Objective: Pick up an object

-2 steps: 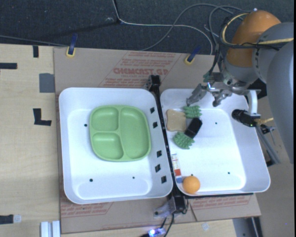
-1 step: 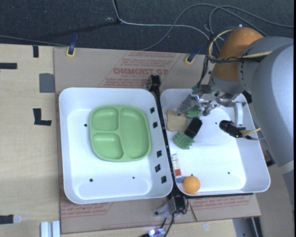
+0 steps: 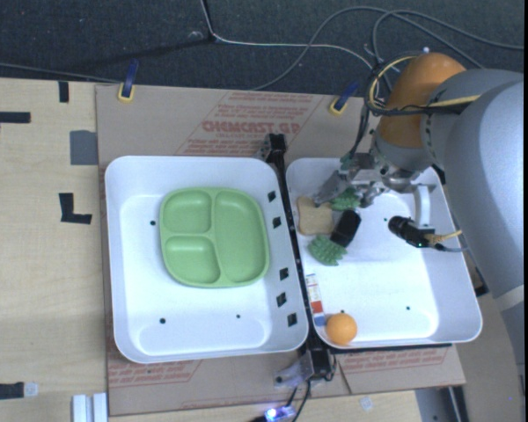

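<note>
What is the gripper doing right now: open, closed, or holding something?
Gripper: cannot be told; it sits low in the right bin, over the green object.
</note>
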Robot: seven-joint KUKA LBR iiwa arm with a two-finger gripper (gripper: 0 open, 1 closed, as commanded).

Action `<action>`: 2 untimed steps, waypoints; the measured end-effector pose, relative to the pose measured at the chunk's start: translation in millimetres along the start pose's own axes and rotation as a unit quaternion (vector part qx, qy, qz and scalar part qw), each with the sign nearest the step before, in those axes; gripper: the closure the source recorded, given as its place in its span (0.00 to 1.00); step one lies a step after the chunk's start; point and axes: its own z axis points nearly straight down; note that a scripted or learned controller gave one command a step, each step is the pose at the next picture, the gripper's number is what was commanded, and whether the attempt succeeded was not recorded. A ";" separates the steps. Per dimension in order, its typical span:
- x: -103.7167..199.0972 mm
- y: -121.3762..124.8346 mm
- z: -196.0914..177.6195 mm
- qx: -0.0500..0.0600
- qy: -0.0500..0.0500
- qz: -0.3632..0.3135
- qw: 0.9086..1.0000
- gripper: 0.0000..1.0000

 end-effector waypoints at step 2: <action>7.9 1.8 -55.2 -0.002 0.001 0.000 1.000 1.00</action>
